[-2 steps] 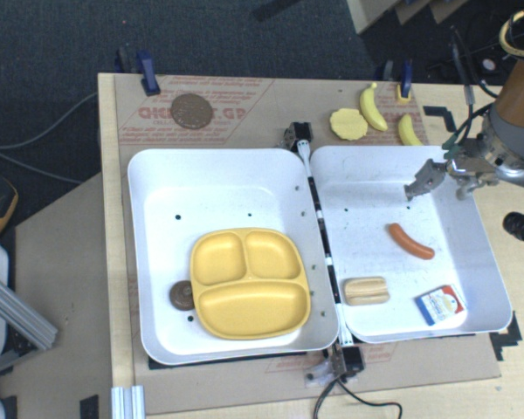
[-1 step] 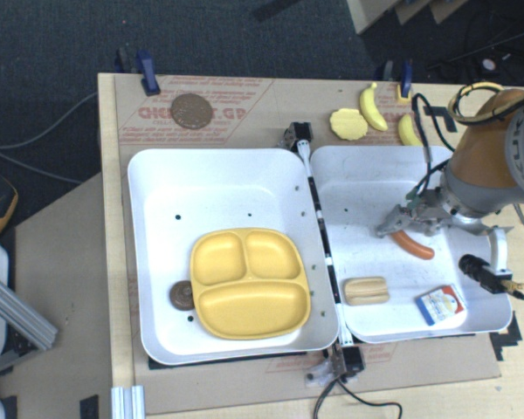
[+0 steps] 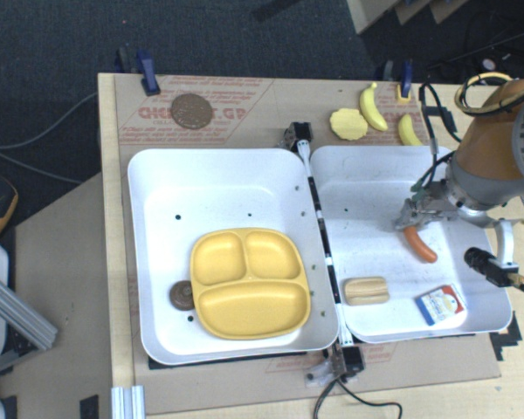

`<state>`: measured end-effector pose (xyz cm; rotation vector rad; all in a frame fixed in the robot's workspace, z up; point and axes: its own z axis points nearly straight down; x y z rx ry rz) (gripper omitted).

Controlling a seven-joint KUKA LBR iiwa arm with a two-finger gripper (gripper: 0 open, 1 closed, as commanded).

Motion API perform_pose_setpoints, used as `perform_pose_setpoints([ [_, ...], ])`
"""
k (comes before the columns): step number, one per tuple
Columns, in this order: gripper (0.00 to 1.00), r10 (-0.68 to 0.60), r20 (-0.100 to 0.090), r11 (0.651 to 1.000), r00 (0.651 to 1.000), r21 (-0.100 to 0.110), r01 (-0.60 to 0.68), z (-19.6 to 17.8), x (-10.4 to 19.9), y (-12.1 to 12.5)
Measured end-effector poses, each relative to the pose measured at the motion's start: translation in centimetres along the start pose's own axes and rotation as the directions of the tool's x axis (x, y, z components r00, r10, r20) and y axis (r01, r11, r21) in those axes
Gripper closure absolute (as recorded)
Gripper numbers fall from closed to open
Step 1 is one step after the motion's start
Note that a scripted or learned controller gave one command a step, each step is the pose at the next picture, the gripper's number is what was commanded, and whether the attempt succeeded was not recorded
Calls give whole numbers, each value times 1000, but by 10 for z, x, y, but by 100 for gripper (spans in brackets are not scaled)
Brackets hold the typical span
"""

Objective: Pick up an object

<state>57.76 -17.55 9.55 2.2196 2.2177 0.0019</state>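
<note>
You see the grey two-finger gripper point(image 3: 417, 219) low in the right white shallow bin point(image 3: 367, 173), its tip just above the upper end of the orange sausage-shaped toy point(image 3: 420, 243). You cannot tell how it is set or whether it touches the toy. A tan bread-shaped block point(image 3: 365, 291) lies near the bin's front. A yellow divided plastic plate point(image 3: 247, 282) fills the left bin point(image 3: 210, 177).

Left bin point(image 3: 157, 190) open up top — yellow tray point(image 3: 247, 282) (brown disc point(image 3: 182, 296) beside) fills below.
</note>
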Motion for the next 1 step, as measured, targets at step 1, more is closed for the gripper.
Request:
perform_pose_setpoints([
  [1, 100, -12, -3, 1000, 1000, -11, 12, -96, 95, 55],
])
